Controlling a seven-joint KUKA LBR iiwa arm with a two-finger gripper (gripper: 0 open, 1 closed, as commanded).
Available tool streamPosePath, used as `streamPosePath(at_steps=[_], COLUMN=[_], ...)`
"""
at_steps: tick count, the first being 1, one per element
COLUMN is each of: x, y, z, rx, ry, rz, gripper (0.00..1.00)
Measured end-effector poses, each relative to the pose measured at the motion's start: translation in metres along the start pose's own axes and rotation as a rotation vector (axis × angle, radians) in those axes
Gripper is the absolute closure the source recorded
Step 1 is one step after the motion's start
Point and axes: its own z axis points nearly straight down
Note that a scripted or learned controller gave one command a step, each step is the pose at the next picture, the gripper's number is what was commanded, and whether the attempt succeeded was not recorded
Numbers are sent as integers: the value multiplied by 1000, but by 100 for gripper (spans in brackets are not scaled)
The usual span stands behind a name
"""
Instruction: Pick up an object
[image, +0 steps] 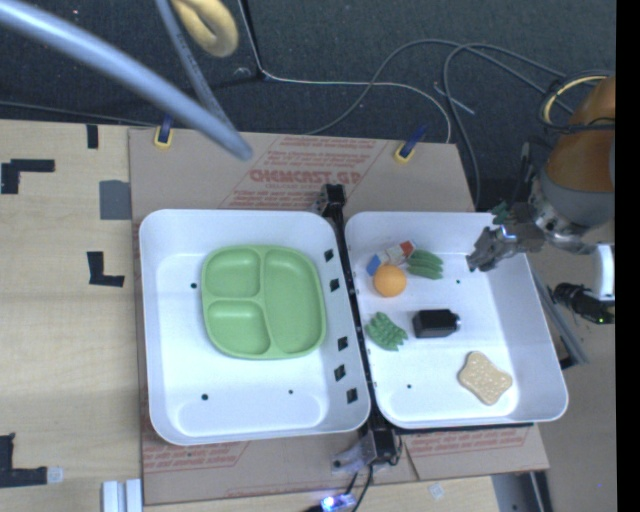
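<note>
The right bin (520, 330) holds an orange ball (390, 282), a small red, white and blue piece (388, 257), two green leafy pieces (426, 264) (385, 331), a black block (436, 323) and a tan biscuit-shaped piece (485, 378). My gripper (484, 253) hangs over that bin's upper right rim, apart from every object, with nothing seen between its fingers. The arm with its orange band (585, 160) reaches in from the right.
The left bin (170, 300) carries a green divided plate (265, 302). A black divider (345, 300) runs between the bins. Cables trail across the dark floor at the back. A grey pole (130, 75) slants across the upper left.
</note>
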Motion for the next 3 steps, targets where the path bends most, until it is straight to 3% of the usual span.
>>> streamPosePath(at_steps=[1,3], x=[8,116], y=[4,4], z=[-60,-41], rx=[-1,8], ry=[0,2], rz=[-1,-3], gripper=[100,100])
